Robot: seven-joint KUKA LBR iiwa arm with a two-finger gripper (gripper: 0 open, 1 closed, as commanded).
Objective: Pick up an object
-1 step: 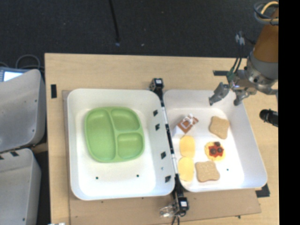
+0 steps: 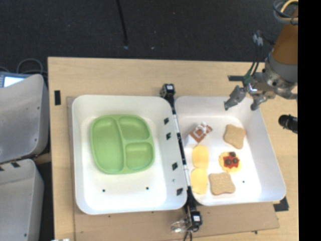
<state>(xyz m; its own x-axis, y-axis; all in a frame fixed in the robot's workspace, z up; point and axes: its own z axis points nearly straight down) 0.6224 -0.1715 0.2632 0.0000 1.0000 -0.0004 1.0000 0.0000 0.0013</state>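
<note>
Two shallow white bins sit side by side on the wooden bench (image 2: 60, 74). The left bin (image 2: 80, 185) carries a pale green divided tray (image 2: 122, 143) with three compartments, lying a little toward that bin's left and far sides. The right bin (image 2: 263, 149) carries the small food-like pieces. A brown-and-white square piece (image 2: 200, 132) lies near the bin's left wall, tilted. Just below it is a pale yellow oval (image 2: 200, 156), and a second yellow oval (image 2: 198, 179) sits toward the near-left corner, the two almost touching end to end. A tan slice like bread (image 2: 234, 135) lies near the middle of the bin, and another tan slice (image 2: 221, 183) lies close to the near edge. Between them is a yellow round piece with red and dark spots (image 2: 230, 160). No writing or label can be read on any piece.

The gripper (image 2: 247, 98) hangs over the far right corner of the right bin, its two grey fingers spread apart with nothing between them, well clear of the pieces.
</note>
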